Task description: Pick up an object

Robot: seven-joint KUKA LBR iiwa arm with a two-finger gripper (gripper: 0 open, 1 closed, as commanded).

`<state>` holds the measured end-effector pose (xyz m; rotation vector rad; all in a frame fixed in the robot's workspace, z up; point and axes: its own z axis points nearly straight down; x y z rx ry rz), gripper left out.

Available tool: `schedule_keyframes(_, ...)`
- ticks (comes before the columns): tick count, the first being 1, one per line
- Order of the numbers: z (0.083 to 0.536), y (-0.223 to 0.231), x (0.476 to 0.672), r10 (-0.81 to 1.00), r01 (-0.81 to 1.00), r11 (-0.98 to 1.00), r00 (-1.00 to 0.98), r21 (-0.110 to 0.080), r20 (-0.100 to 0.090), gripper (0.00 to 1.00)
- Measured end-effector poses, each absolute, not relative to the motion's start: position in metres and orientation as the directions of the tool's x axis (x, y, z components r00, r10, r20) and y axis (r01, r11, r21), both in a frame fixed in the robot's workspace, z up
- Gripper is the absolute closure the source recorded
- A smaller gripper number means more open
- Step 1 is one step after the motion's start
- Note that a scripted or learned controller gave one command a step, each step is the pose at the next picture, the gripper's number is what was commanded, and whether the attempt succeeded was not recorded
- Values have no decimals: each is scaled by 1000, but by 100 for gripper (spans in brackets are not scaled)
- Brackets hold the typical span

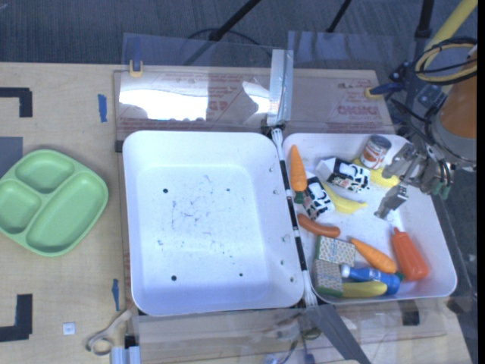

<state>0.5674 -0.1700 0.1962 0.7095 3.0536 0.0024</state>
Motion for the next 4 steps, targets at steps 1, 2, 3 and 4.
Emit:
schedule_keyframes(1, 119, -166, 502, 415, 415, 910, -910, 2, -3, 0)
schedule_keyframes(2, 88, -148, 520, 66, 66, 998, -998, 0, -10, 0)
schedule_keyframes(3, 99, -148, 522, 70, 70, 998, -997, 2, -18, 100)
schedule_keyframes(4, 185, -66, 528, 289, 289, 957, -957, 2, -6, 100)
